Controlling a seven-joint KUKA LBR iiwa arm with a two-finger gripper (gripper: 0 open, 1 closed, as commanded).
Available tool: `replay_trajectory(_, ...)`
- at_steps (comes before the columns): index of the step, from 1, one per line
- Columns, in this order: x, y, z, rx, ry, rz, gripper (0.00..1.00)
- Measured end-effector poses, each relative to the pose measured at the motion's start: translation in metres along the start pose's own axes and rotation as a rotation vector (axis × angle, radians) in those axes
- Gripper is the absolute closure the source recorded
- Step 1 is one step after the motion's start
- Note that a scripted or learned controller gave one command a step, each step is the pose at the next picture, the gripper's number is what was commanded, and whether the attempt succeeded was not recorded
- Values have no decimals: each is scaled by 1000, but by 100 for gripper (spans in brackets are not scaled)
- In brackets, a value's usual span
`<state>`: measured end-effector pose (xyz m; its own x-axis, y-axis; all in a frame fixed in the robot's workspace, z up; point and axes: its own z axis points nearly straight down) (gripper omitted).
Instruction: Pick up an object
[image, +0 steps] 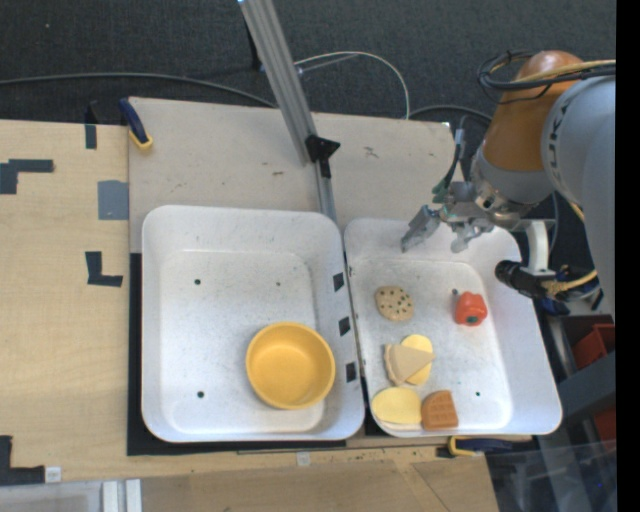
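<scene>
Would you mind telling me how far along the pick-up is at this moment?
Nothing looks picked yet: the cookie, orange pepper and other food pieces lie in the right bin. The tool hangs over that bin's far edge with nothing between its fingers. Choosing, descending, grasping and lifting remain.

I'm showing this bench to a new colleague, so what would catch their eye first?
Probably the yellow bowl, alone near the front of the left bin. Next, the right bin, with a cookie, a red-orange pepper-like piece and a cluster of pale yellow and tan food pieces. The arm's hand hangs over that bin's back edge.
</scene>
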<state>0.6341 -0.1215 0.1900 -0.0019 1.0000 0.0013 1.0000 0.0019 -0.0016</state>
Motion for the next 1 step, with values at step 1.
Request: replay_trajectory(1, 0, 0, 0, 0, 0, 0, 0)
